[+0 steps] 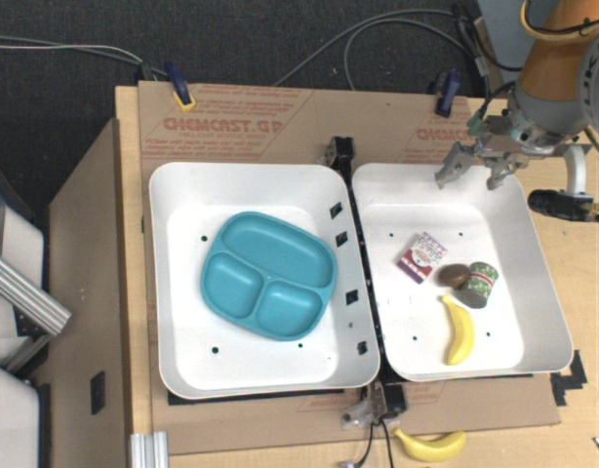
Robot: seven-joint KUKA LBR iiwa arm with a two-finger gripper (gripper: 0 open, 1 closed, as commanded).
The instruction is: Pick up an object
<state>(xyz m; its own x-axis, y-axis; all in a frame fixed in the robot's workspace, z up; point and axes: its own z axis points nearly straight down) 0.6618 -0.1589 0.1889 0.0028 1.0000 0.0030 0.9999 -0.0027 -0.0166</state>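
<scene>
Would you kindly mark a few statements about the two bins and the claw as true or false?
1. The blue divided plate lies in the left bin. True.
2. The claw holds the banana. False: the open claw hovers over the right bin's far edge, holding nothing.
3. The small can lies in the right bin. True.
4. The snack packet sits on the plate. False: it lies in the right bin.
</scene>
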